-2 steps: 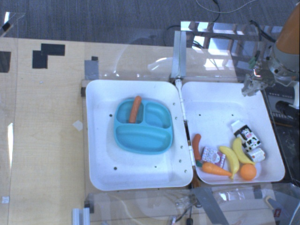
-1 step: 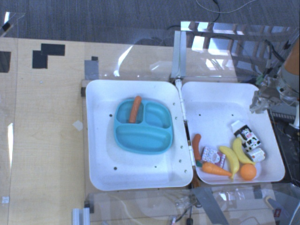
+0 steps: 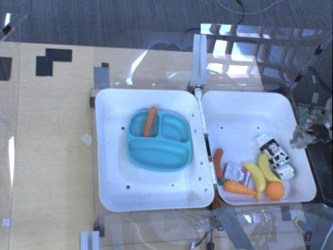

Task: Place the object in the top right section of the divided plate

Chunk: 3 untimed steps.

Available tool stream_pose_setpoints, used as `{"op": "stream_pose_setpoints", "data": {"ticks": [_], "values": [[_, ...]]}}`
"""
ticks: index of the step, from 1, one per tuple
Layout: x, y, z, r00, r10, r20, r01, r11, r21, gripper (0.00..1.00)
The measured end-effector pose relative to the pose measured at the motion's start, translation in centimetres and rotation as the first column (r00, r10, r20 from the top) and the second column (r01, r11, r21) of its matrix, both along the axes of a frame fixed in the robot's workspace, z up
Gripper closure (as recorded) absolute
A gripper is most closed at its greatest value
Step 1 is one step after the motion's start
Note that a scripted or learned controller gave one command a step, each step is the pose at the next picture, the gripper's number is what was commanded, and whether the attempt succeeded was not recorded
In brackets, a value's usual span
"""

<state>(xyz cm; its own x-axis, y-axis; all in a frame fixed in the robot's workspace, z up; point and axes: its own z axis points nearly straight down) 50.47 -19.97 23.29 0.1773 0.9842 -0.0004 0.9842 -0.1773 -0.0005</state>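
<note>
End effector (image 3: 307, 134) is parked at the far right edge of my view, just past the right bin's (image 3: 244, 105) outer wall, and honestly I can't tell how it's set from here, it's just a blurry grey lump. On my feed the blue divided plate (image 3: 158, 158) sits in the left bin (image 3: 114, 191), and a hot dog (image 3: 150, 121) is lying across its top left section, poking over the back rim. Over in the right bin there's a second hot dog (image 3: 218, 163) by the left wall, a small pink packet (image 3: 237, 174), a carrot (image 3: 239, 188), two bananas (image 3: 260, 171), an orange (image 3: 275, 191) and a cow-print milk carton (image 3: 277, 158), all bunched along the near side.
</note>
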Motion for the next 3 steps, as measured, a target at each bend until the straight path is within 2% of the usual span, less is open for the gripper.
{"op": "stream_pose_setpoints", "data": {"ticks": [1, 2, 3], "values": [[2.3, 0.3, -4.1, 0.982, 0.189, -0.001, -0.189, 0.982, 0.001, 1.0], [10.7, -0.3, -0.6, 0.97, 0.243, 0.001, -0.243, 0.97, 0.0, 1.0], [5.6, -0.6, 0.8, 0.975, 0.223, 0.001, -0.223, 0.975, -0.001, 1.0]]}}
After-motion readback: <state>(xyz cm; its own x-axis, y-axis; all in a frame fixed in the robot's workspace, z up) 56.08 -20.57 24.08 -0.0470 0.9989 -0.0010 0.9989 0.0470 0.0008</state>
